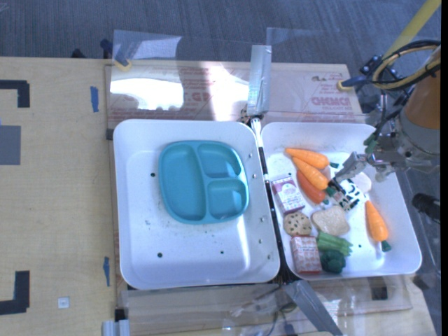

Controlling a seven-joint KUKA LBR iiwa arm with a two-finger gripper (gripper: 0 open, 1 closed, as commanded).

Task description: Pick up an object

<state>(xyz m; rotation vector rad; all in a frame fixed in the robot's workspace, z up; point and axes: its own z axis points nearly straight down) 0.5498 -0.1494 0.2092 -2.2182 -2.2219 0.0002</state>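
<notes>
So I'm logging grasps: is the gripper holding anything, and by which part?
Cannot be told: the gripper sits low among the carrots, with nothing clearly between its fingers.

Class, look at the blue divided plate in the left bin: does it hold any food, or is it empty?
Empty. The blue divided plate shows bare compartments; the carrots and other toy food lie in the right bin.

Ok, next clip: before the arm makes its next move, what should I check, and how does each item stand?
1. Claw over the right bin, where the toy food lies: ok.
2. Something held between its fingers: cannot tell.
3. Target singled out: not ok; carrots, a black-and-white piece and the bread slice crowd below it.
4. Lone carrot lies apart, an easier pick: ok.
5. Blue divided plate in the left bin, away from the arm: ok.
</notes>
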